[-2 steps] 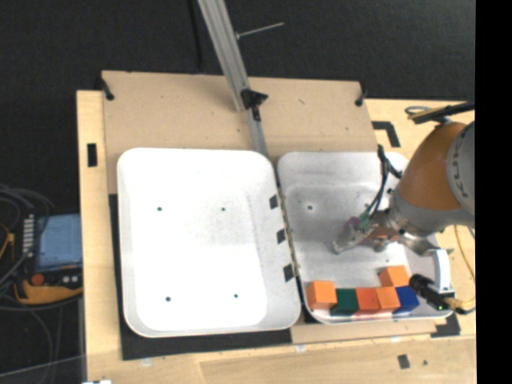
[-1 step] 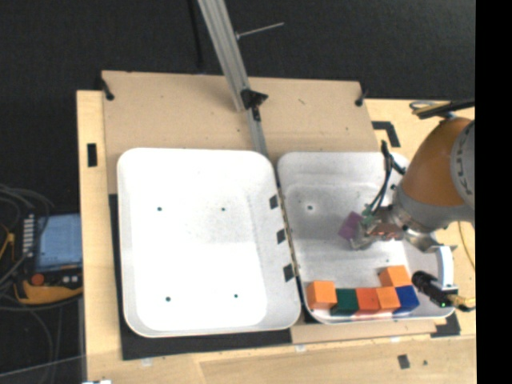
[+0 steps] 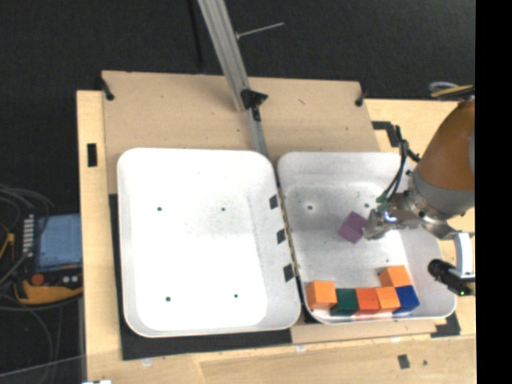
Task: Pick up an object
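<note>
1. My end effector (image 3: 376,224) sits in the right bin (image 3: 320,174), toward the middle right of the frame, right up against a purple block (image 3: 351,227) that lies just to its left. Whether I am gripping that block, or whether I am open or closed at all, I cannot tell from this slanted view.

2. The purple block is on the bin floor, alone in open white space, well apart from the row of blocks along the bin's lower edge. It is small, box-shaped, dull violet, and sits turned at an angle to the bin walls.

3. To do this step well, I judge I need to line up with the block's flat sides, not its corners, since it is rotated. I should come down squarely over it so it does not get nudged away sideways.

4. Its isolation helps: nothing nearby should catch or jam the approach.

5. Along the lower edge of the right bin lie an orange block (image 3: 322,293), a green block (image 3: 346,301), more orange ones and a blue block (image 3: 406,296), packed touching each other. They look harder to grasp cleanly.

6. The left bin (image 3: 200,162) lies beside it on the counter (image 3: 320,102).
</note>
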Motion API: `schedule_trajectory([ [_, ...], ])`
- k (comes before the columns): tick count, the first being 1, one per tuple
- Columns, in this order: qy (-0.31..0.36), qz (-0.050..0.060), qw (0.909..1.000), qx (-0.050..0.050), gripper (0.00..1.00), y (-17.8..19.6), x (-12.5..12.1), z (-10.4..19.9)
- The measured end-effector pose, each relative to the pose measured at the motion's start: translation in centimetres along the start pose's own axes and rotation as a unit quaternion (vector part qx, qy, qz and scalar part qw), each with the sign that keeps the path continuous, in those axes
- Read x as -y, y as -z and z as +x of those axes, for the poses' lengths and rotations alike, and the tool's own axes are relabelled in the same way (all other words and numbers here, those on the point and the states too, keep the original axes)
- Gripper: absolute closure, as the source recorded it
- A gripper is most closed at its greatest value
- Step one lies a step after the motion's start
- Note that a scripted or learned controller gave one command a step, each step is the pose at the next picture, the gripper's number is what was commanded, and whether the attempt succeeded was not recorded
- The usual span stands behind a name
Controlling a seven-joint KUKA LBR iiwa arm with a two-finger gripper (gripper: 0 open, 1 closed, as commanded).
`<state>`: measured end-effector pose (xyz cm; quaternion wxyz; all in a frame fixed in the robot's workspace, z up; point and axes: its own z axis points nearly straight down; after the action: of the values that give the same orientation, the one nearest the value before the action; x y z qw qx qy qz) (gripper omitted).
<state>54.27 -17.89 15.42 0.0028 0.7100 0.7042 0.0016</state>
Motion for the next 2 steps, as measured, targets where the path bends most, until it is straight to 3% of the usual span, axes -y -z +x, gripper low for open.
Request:
schedule_trajectory([
  [1, 0.006, 0.0, 1.0, 0.0, 1.0, 4.8, -1.0, 0.3],
  [2, 0.007, -0.001, 1.0, 0.0, 1.0, 10.7, -0.3, 0.0],
])
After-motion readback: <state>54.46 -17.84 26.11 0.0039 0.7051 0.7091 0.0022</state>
